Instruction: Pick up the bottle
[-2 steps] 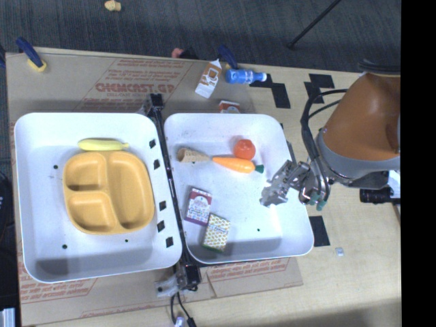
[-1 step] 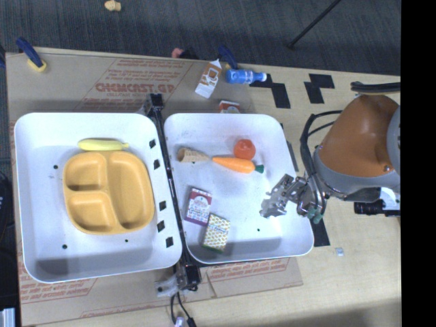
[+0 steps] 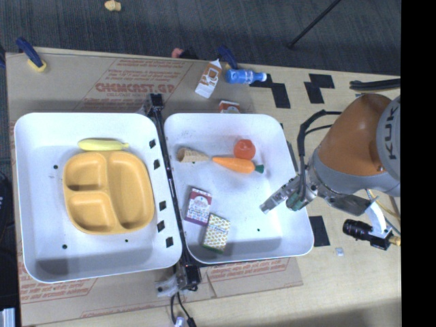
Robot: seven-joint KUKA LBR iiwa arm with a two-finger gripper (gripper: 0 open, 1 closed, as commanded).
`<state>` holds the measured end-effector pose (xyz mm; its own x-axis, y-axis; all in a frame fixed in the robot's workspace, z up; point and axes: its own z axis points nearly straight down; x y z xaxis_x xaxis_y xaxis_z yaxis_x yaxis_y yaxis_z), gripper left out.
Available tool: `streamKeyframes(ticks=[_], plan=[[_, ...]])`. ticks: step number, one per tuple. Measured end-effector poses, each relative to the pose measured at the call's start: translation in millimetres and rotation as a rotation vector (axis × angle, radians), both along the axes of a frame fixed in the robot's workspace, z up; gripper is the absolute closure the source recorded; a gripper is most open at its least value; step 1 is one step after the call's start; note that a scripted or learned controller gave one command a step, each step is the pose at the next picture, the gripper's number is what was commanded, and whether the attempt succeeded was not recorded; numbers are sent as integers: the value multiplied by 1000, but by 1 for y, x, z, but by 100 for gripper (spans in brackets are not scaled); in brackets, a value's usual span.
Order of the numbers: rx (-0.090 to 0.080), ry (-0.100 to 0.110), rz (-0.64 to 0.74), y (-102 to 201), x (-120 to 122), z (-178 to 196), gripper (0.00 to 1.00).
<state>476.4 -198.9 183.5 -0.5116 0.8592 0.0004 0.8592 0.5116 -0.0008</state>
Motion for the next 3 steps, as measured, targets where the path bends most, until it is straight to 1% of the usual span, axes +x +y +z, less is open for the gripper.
streamKeyframes(ticks=[1,2,3], plan=[[0,1,-256,-12,0,11,100],[1,5,-762,-12,-1,-11,100],[0,3,-1019,12,0,5,100]])
